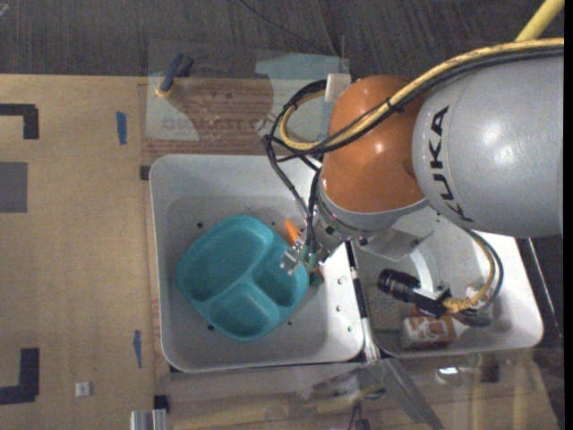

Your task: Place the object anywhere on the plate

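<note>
A teal plate (235, 278) with divided compartments lies tilted in the left white bin (179, 195). My gripper (300, 260) hangs over the plate's right rim, under the orange band of the arm. A small orange object (291, 229) shows just above the gripper, beside the plate's upper right edge. The wrist hides most of it, so I cannot tell whether it is held or lying in the bin.
The right bin (524, 316) holds a small brown, white and red item (428, 331) near its front. The arm's large grey body covers much of that bin. A divider wall (356, 312) separates the two bins.
</note>
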Robot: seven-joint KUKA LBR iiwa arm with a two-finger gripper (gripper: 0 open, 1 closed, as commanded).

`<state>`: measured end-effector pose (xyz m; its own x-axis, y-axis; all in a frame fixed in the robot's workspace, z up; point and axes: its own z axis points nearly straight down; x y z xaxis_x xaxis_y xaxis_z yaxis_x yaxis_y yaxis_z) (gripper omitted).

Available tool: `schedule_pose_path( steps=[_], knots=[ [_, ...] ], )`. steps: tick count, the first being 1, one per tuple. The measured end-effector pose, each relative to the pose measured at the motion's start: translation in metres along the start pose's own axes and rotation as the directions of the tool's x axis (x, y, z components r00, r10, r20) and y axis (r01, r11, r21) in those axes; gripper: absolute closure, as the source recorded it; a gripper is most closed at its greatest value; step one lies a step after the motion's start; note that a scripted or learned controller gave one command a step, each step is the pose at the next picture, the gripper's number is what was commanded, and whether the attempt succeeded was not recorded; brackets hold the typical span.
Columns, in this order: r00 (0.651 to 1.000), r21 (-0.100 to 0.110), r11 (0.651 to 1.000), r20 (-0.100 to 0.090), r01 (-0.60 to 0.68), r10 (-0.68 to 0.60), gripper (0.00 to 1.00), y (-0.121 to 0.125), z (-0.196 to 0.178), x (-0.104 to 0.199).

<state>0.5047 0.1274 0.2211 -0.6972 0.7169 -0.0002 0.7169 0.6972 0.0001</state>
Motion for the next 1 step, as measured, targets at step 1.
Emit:
schedule_pose_path(
  steps=[1],
  knots=[
    [0.901, -0.002, 0.901, 0.003, 0.434, -0.434, 1.0, -0.0345, -0.0381, -0.0559]
  ],
)
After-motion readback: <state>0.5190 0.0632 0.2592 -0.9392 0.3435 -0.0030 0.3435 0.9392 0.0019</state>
